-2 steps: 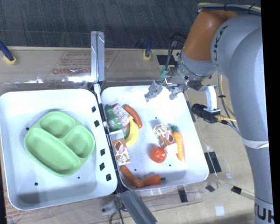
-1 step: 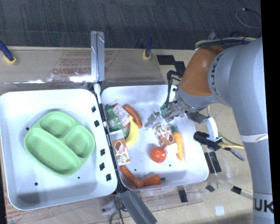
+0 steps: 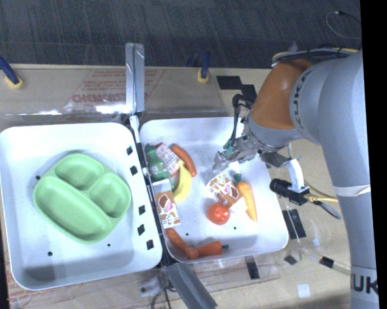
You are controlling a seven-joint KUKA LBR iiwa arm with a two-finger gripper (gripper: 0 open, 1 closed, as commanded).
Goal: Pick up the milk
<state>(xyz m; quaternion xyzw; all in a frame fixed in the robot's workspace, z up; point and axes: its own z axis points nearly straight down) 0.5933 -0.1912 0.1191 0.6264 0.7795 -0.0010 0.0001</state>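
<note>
The arm reaches in from the right of the frame, and its gripper (image 3: 227, 156) hangs low over the right bin (image 3: 198, 127), in that bin's upper right part. Whether its jaws are open or closed cannot be told from this view; nothing can be seen held in them.

The milk is probably the small carton (image 3: 224, 189) with a brown and white print lying just below and slightly left of the gripper, near the middle of the right bin. A second carton (image 3: 168, 209) of like print lies at the bin's left wall, so the choice is a judgement; the nearer one is the natural target.

To do this step well, the gripper should come down squarely over the nearer carton, with its jaws set across the carton's narrow sides. The carrot (image 3: 248, 199) touches or nearly touches its right edge, and the tomato (image 3: 218, 213) sits just below it, so a descent drifting right or down risks catching those instead. The banana (image 3: 181, 183) to the left is a little apart and matters less.

The green divided plate (image 3: 83, 196) in the left bin (image 3: 22, 138) plays no part here.
</note>
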